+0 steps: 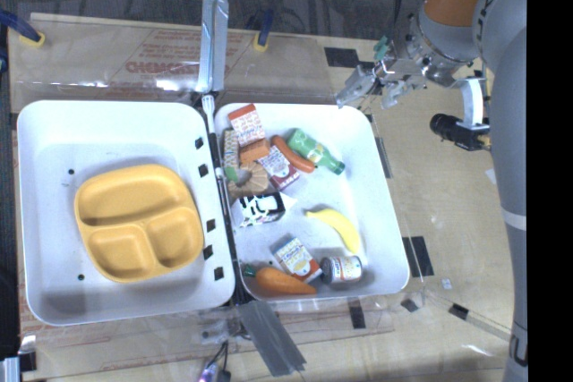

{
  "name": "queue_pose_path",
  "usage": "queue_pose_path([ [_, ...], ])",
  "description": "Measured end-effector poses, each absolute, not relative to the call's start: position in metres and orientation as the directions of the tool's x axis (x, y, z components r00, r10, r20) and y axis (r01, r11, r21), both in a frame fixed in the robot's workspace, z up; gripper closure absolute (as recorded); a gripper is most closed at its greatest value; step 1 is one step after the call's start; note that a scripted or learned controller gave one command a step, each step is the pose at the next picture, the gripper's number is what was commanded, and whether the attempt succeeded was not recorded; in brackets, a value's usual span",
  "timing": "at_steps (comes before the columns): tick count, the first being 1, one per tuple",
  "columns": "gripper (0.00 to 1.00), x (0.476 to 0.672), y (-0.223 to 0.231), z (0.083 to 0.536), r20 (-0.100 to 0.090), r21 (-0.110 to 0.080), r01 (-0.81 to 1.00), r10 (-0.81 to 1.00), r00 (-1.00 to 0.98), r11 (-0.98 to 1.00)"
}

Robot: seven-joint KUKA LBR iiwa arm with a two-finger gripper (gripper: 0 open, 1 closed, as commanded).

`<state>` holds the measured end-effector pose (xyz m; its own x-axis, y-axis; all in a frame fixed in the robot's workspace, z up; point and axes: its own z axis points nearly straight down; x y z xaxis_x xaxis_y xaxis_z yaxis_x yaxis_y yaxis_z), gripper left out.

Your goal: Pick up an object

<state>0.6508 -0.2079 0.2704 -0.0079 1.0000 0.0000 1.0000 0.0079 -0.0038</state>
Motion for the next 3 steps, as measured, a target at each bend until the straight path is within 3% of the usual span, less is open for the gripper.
queue_pose_path([
  [1, 0.0, 0.654, -0.166, 0.097, -0.003, 0.006, 0.997, 0.997, -0.075, 0.075],
  [2, 1.0, 0.655, -0.164, 0.108, -0.001, 0.006, 0.997, 0.997, -0.081, 0.081],
  [3, 1.0, 0.657, -0.114, 0.205, 0.0, -0.001, 0.969, 0.969, -0.249, 0.249],
])
